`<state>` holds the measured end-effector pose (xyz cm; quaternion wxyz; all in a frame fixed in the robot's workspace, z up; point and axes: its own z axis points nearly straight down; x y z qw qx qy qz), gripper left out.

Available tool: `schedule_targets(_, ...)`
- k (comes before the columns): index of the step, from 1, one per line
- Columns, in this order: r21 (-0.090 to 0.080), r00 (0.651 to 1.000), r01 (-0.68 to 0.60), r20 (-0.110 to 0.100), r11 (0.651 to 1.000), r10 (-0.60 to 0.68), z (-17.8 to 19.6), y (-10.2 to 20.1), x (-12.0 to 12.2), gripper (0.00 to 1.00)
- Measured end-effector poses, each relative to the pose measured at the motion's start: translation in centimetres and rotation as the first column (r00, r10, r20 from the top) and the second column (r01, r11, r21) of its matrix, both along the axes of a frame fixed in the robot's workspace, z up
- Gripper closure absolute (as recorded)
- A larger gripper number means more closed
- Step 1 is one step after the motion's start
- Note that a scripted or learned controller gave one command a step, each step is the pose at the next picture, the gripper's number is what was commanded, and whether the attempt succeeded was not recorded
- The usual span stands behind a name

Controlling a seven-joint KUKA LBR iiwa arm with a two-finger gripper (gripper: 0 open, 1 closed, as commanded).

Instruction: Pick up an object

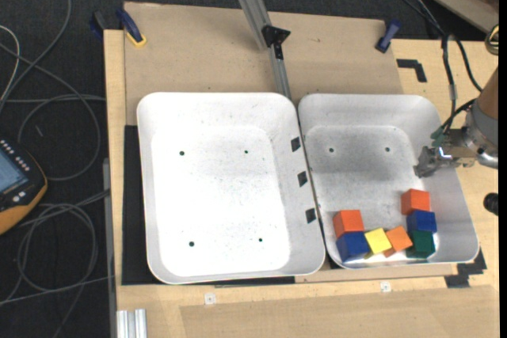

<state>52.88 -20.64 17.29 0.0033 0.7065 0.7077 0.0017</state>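
Several small blocks crowd the front right corner of the right bin [356, 131]. An orange block [415, 200] lies nearest the gripper, with a blue block [422, 220] and a green block [424, 244] in front of it. To their left sit a small orange block [398, 238], a yellow block [378, 240], another blue block [354, 247] and a larger orange block [347, 221]. My gripper [428, 162] hangs at the right bin's right wall, a little behind the nearest orange block and apart from it. Nothing shows held in it.
The left bin [158, 170] stands beside the right one, with black clips [301, 178] along the shared edge. A metal pole [253, 4] slants up from the back of the bench. Blue clamps [131, 26] sit at the board's rear corners.
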Motion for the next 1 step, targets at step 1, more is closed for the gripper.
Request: schedule_targets(1, 0.0, 1.0, 0.0, -0.001, 1.0, 0.0, 3.09, -0.02, 0.17, 1.0)
